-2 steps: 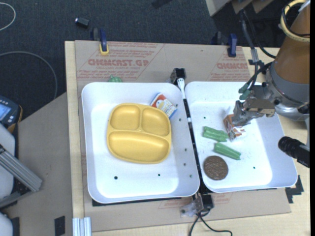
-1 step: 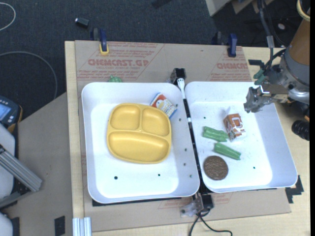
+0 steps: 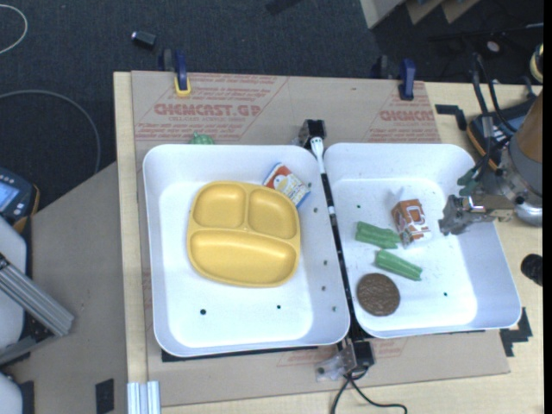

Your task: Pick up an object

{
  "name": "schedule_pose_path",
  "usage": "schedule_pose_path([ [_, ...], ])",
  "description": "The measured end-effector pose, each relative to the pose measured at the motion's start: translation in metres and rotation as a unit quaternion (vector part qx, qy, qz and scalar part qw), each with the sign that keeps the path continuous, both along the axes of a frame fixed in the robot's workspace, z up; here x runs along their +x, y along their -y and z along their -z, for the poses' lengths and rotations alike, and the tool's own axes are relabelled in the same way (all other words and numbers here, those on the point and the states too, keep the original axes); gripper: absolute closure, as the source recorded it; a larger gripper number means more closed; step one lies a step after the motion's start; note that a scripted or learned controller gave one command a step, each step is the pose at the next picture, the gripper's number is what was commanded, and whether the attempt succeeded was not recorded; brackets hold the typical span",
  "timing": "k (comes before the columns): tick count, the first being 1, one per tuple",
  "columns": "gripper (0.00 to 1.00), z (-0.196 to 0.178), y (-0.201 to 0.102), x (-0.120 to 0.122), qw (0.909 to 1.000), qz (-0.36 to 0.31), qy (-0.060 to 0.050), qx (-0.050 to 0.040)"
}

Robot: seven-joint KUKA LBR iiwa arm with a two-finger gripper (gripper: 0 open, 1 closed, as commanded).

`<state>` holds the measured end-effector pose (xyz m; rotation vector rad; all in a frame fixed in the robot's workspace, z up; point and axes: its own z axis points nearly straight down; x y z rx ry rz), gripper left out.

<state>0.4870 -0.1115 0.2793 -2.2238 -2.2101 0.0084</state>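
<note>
In the right bin lie a small orange and white carton, two green pieces and a round brown cookie. My gripper hangs over the right side of this bin, a short way right of the carton and apart from it. Nothing shows between its dark fingers. The left bin holds a yellow divided plate and a small orange and blue carton at the plate's far right corner.
A black bar runs between the two bins. Blue clamps hold the cardboard board at its far edge. Cables and arm hardware crowd the right side.
</note>
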Motion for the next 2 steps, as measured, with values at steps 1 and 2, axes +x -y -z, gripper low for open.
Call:
schedule_pose_path([
  [1,1.0,0.033,-0.041,-0.009,1.0,-0.005,0.001,0.0011],
  [2,1.0,0.006,0.039,-0.008,1.0,0.001,0.007,-0.0033],
])
